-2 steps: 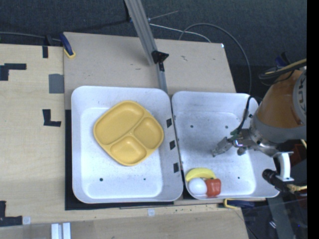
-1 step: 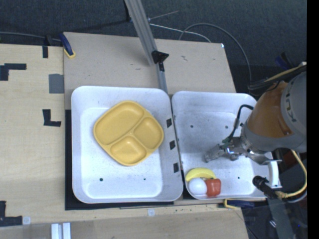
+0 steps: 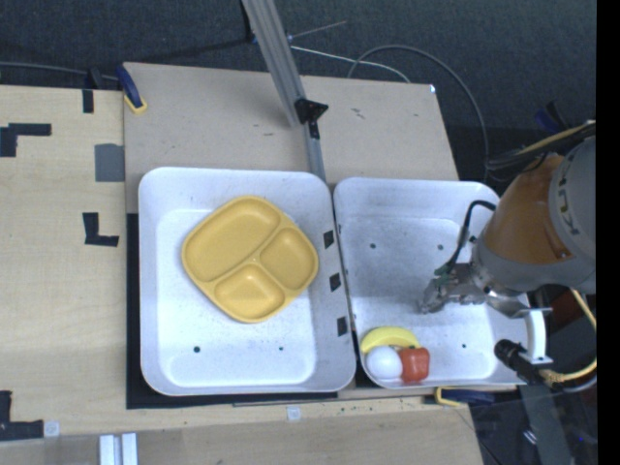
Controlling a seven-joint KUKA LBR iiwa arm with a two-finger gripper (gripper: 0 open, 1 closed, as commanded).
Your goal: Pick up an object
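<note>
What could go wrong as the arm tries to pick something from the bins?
1. The yellow, white and red items are bunched together in the right bin's near corner, so a grab may catch two or slip off.
2. They lie close to the bin wall, which may block a finger.
3. The gripper sits apart from them, over bare floor.

You see the gripper (image 3: pixel 433 296) low over the right bin (image 3: pixel 387 211), apart from the yellow, white and red objects (image 3: pixel 393 353) at its near edge, while a yellow divided plate (image 3: pixel 250 258) lies in the left bin (image 3: pixel 165 260).
</note>
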